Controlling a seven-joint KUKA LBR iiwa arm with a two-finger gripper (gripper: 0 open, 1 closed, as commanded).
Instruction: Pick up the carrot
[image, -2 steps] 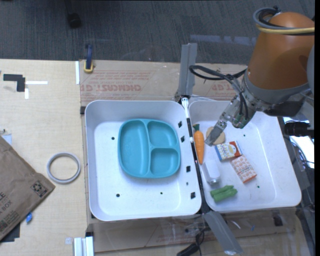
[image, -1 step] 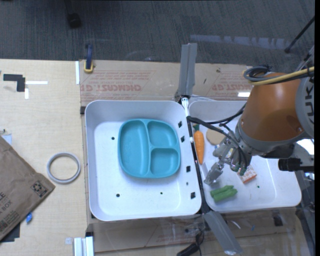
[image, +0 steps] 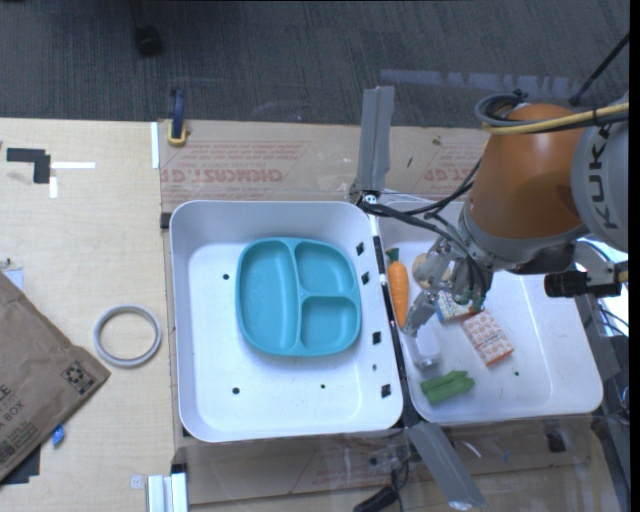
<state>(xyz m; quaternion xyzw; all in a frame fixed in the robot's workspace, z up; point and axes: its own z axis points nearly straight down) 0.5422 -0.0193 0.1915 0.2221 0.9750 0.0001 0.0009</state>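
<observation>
The carrot (image: 399, 290) lies in the right bin (image: 560, 390), close against the wall that this bin shares with the left bin (image: 200, 400). Its long axis runs roughly along that wall, from the far side toward the near side, with the green stub at the far end and the orange body narrowing toward the near end.

The gripper (image: 425, 312) hangs just to the right of the carrot, slanting down toward the near end of it. Its fingers are a blur of grey and clear parts against the white bin floor, so I cannot tell how far apart they stand, and nothing can be made out between them; the carrot appears to lie free beside them.

Right of the carrot, past the gripper, lies one small red-and-white packet (image: 487, 337). Nearer the camera than the carrot lies one green vegetable (image: 446, 386). The arm's orange band (image: 525, 170) looms over the far part of the right bin.

Left of the carrot, across the shared wall, one teal divided plate (image: 298, 296) with three compartments sits in the left bin. Far left of the carrot, outside the bins, one tape ring (image: 127, 334) lies on the bench (image: 70, 250).
</observation>
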